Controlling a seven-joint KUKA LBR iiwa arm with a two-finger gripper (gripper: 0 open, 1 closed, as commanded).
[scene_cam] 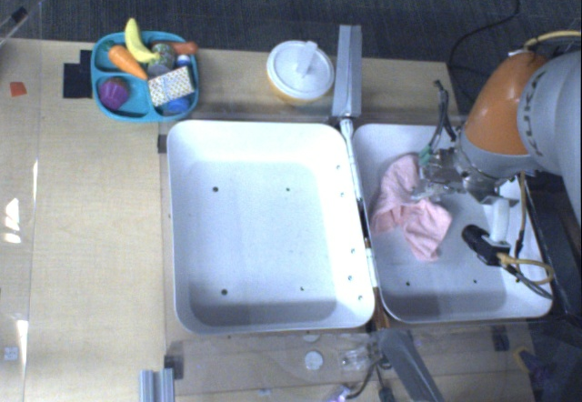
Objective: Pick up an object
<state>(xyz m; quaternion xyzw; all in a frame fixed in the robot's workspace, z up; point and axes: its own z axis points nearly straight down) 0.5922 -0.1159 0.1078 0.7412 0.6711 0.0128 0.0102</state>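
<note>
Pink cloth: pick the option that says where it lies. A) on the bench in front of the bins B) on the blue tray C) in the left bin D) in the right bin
D: the pink cloth lies crumpled on the floor of the right bin, near its left wall, with the claw directly at its upper right edge.

Arm [546, 109] cut off at right edge (small tray [145, 77] items indistinct).

You see a grey arm [556, 109] with a rounded orange band [509, 114] above the wrist, dark metal hardware beneath, and thin black cables [443, 123] trailing alongside.
</note>
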